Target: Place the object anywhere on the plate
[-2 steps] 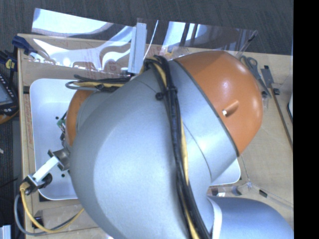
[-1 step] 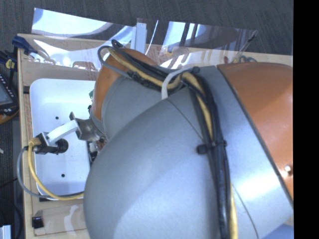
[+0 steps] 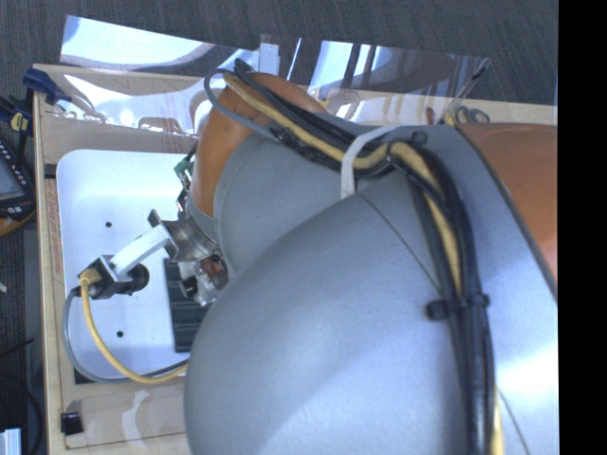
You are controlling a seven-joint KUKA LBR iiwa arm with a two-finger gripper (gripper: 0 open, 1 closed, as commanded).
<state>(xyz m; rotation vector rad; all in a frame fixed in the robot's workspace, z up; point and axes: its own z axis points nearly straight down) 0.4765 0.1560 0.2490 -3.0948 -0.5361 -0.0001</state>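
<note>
My grey arm (image 3: 379, 292) with its orange band (image 3: 237, 140) reaches far over the left bin (image 3: 95, 188) and hides most of it. The gripper (image 3: 187, 309) hangs low over the bin's near right part, dark and half covered by the wrist. A white bracket with a small black unit (image 3: 125, 273) sticks out to its left. A round pale plate (image 3: 90, 354) lies in the bin's near left corner, with its curved rim showing under the yellow cable (image 3: 114, 363). A small green bit (image 3: 180, 171) peeks out at the arm's edge; what it is cannot be told.
The bin's wooden frame (image 3: 45, 254) runs along the left and front. Shiny panels (image 3: 142, 45) stand behind the bins. A dark device (image 3: 11, 173) sits outside the frame at the left. The right bin lies hidden under the arm.
</note>
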